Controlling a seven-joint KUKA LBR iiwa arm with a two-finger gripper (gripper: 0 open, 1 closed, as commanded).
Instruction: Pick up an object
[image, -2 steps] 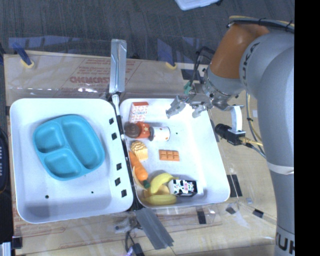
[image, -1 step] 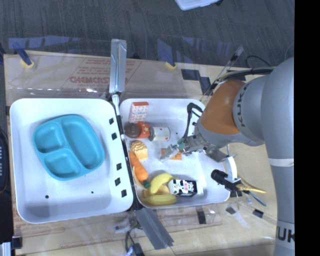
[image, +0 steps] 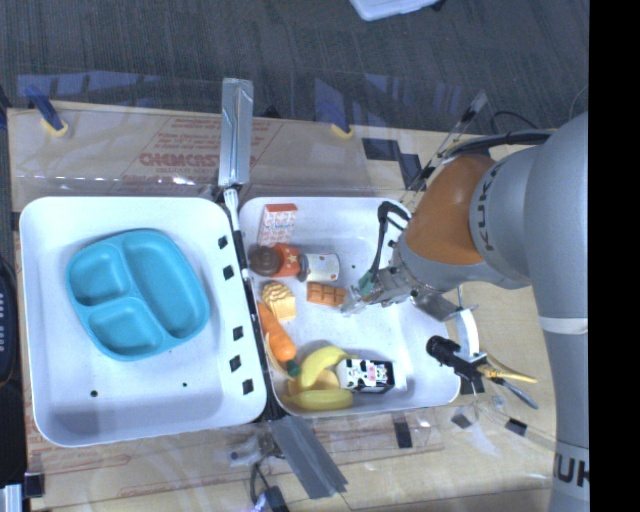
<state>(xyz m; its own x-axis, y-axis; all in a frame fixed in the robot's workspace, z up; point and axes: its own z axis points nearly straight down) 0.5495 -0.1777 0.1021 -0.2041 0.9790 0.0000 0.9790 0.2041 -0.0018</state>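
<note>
We see the left shallow white bin (image: 40, 390) holding a blue divided plastic plate (image: 137, 292). The right white bin (image: 425, 385) holds toy foods, a yellow banana (image: 318, 364) among them. The hand (image: 362, 296) hovers beside a small orange block (image: 326, 294); we cannot tell its opening.

Setting: robotics lab or test cell. Evidence: grey industrial arm (image: 530, 210) with orange band; two shallow white bins (image: 60, 400) fixed side by side on a wooden surface (image: 120, 140); metal brackets (image: 236, 130) and clear sheeting at the edges; loose cables (image: 470, 130); toy food (image: 320, 368) as test items.
</note>
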